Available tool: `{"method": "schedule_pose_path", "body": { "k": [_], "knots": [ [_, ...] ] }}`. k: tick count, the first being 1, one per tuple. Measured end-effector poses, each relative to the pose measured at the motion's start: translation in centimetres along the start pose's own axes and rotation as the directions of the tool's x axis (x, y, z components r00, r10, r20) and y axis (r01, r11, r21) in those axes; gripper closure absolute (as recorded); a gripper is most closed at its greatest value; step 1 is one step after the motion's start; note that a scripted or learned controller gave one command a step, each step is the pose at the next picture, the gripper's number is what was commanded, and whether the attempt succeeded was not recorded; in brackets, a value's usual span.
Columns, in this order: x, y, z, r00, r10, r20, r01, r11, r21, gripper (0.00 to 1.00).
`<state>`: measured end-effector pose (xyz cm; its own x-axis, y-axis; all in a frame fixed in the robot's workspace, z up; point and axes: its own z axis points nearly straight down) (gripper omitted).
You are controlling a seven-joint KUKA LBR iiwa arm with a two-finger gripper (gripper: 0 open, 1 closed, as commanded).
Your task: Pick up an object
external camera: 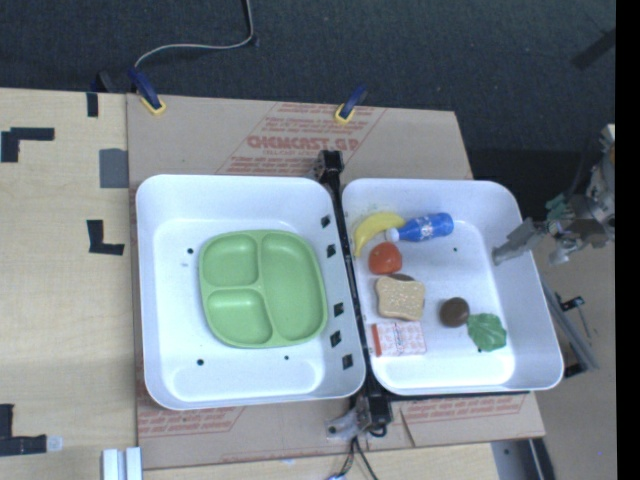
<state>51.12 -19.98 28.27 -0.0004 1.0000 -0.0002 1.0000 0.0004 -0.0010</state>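
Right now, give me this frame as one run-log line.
claw: over right bin's right rim, holding nothing | right bin: banana, bottle, bread | left bin: green plate

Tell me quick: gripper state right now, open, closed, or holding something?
Gripper: cannot be told from the camera view. It sits at the right bin's right rim, with nothing seen in its grasp.

One camera sits high above the surface [60, 268], angled down, framing both white bins [160, 298] whole.
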Motion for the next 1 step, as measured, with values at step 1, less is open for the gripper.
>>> {"method": "schedule_pose_path", "body": {
  "k": [1],
  "knots": [
    [4.86, 3.54, 7.77, 1.000, -0.002, -0.001, 0.002, 1.000, 0.002, 0.00]
  ]
}}
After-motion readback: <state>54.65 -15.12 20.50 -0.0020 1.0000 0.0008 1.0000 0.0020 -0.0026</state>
